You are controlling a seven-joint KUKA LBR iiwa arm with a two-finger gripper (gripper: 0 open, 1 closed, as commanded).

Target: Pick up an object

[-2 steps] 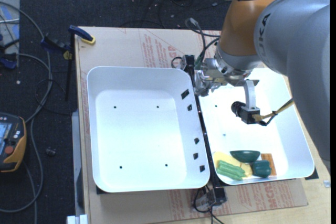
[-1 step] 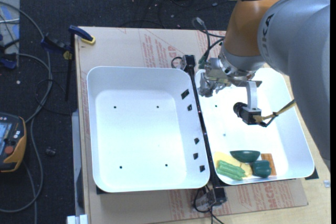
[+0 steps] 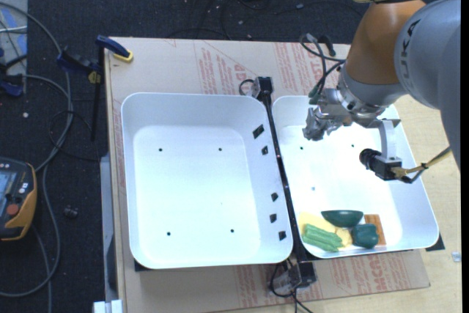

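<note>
At the near edge of the right bin (image 3: 410,190) you have your candidates, huddled together: a dark green bowl-shaped piece (image 3: 342,217), a ridged light green piece (image 3: 321,237) touching its near-left side, and a teal lump (image 3: 365,235) just right of that, over yellow (image 3: 314,221) and orange (image 3: 374,220) flat bits. All look like small toys: probably light, stiff, somewhat slick. You would do best across the ridged piece's narrow width. Hand (image 3: 320,124): hanging over the same bin's far-left corner, well apart from the cluster; you cannot tell its spread. Left bin (image 3: 146,113) alongside; both on the worktop (image 3: 190,62).
</note>
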